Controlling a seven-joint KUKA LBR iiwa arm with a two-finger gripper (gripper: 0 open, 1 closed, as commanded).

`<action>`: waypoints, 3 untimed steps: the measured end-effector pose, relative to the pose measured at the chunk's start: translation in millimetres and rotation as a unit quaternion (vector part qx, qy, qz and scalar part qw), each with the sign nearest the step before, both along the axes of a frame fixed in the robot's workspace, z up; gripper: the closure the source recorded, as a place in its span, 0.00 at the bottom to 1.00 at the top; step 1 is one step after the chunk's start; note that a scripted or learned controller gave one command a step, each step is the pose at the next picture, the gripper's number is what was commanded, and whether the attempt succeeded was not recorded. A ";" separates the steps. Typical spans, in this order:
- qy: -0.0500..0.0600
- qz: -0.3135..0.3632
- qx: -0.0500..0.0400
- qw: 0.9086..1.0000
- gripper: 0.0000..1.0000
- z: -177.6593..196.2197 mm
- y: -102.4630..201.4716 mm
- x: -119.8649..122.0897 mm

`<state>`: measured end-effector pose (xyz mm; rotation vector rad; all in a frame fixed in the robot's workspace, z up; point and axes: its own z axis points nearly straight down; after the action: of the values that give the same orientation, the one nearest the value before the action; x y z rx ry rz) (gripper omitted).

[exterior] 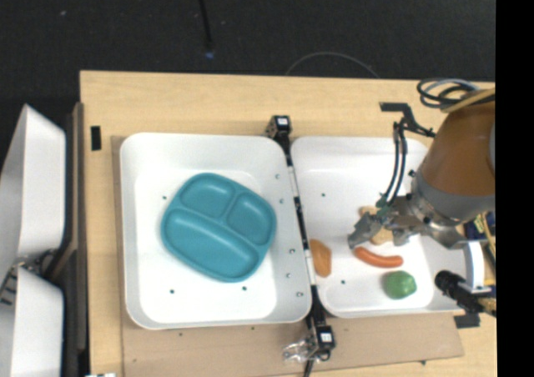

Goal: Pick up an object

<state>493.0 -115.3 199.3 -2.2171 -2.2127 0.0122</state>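
Observation:
In the right bin (350,158) lie a red-orange sausage-shaped piece (380,258), a green rounded piece (400,284) at the front and an orange piece (319,258) by the bin's left wall. My gripper (370,232) hangs low over the middle of this bin, just above and left of the sausage piece. A small tan object (381,237) sits right under or beside the gripper, partly hidden by it. I cannot tell whether it touches the gripper.
The left bin (142,284) holds a teal divided plate (219,225). A black divider with clips (294,192) separates the bins. The grey and orange arm (459,167) covers the right bin's right side. Cables (399,158) hang beside the wrist.

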 end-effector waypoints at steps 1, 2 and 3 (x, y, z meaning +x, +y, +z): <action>-0.007 0.002 -0.001 1.000 0.00 6.1 0.1 3.0; -0.004 0.000 -0.001 1.000 0.00 -53.1 -9.4 5.0; -0.007 0.000 -0.002 1.000 0.00 -99.7 -12.0 5.7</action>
<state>498.7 -127.3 99.6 -2.2265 -2.2213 0.0026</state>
